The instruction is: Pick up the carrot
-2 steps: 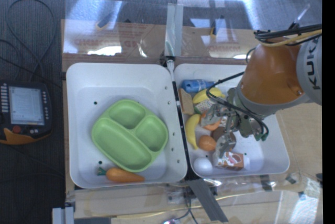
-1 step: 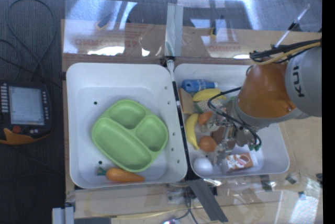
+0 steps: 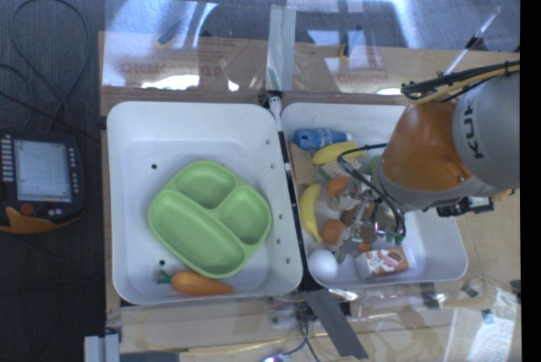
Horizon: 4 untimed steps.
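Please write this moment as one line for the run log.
gripper: over right bin, among clutter | carrot: left bin, front edge, beside green plate | carrot grasped: no

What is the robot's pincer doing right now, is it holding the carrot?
Pincer: down among the things in the right bin; open or closed cannot be told. The carrot lies in the left bin, beside the green plate.

An orange carrot [image 3: 201,285] with a green tip is being shown beside a light green divided plate [image 3: 211,219] in a white bin [image 3: 127,132]. In the other white bin [image 3: 452,259], yellow bananas [image 3: 311,211], a blue bottle [image 3: 319,137], a white egg [image 3: 322,265] and a red-and-white carton [image 3: 385,261] are being displayed. The arm [image 3: 473,140] is being seen as grey with an orange band.
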Motion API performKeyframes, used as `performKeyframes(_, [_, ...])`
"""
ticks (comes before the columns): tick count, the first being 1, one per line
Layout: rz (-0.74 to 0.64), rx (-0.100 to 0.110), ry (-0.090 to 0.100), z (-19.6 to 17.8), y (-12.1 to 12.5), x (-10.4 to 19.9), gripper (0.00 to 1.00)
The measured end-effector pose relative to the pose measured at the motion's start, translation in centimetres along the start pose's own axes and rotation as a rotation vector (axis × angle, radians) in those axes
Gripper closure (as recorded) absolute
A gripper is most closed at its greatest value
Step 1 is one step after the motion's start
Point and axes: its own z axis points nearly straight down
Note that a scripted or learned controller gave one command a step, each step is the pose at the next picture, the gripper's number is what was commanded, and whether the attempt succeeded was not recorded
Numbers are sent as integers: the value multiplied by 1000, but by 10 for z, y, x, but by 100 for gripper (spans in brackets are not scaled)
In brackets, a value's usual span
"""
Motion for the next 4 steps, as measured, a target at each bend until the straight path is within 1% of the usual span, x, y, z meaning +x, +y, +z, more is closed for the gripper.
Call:
performKeyframes(1, [90, -3, -5, 0, -65, -44, 0])
performKeyframes(2, [-35, 1, 14, -8, -15, -10, 0])
performKeyframes(3, [331, 4, 15, -11, -33, 5, 0])
performKeyframes(4, [748, 9, 11, -91, 37, -36, 0])
